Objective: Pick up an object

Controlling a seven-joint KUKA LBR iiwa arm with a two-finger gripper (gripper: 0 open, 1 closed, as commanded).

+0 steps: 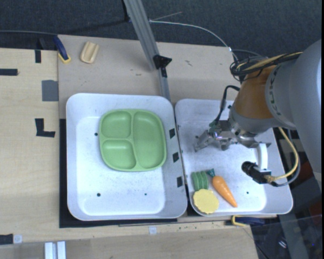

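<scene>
Approach step, by my reading: the tool (201,142) hangs over bare floor in the right bin (270,198), nothing between its parted fingers. Carrot (224,190) lies lower, toward the frame's bottom; next move needs repositioning over it.

Plate (133,140) in left bin (78,198); carrot (224,191), disc (206,201) in right bin (275,201).

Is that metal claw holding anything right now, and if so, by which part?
Nothing is held. The gripper hangs over bare floor of the right bin, apart from the carrot and yellow disc.
</scene>
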